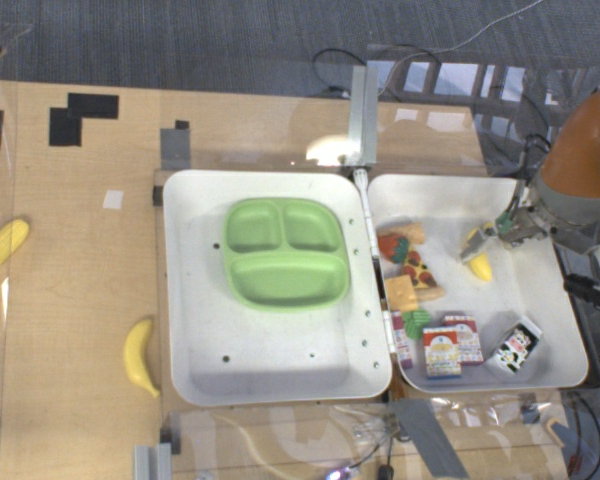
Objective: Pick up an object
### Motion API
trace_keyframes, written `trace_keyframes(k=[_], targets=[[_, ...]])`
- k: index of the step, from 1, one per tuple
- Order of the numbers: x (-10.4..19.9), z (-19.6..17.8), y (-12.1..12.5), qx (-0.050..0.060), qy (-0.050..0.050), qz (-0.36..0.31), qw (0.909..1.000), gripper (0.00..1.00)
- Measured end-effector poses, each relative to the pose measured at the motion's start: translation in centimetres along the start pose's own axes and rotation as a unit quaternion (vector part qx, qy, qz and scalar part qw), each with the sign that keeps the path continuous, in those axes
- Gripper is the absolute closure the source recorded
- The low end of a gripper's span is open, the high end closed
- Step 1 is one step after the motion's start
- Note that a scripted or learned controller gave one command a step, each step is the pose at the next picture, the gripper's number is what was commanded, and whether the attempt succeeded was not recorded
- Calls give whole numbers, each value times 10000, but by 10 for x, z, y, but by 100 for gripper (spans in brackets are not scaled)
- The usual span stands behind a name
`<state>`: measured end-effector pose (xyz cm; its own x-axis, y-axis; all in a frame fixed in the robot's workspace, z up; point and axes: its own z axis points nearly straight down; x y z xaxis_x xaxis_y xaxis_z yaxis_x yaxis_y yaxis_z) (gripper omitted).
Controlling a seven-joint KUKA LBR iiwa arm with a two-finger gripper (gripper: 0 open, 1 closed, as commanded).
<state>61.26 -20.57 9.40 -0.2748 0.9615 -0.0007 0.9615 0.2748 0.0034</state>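
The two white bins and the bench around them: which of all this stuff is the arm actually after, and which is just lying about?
Part of the job:
gripper
yellow piece just below it
toy food pile
two small boxes
black-and-white carton

Just lying about:
green divided plate, left bin
two bananas on the bench

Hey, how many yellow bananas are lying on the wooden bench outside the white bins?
2. One yellow banana lies at the bench's far left edge, partly cut off by the frame; the other lies just left of the left white bin, near its front corner.
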Motion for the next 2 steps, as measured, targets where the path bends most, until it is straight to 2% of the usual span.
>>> trace_keyframes(k=[1,2], targets=[[0,-9,2,-14,-2,-2,10000,100],[16,-93,46,-4,-3,275,9996,100]])
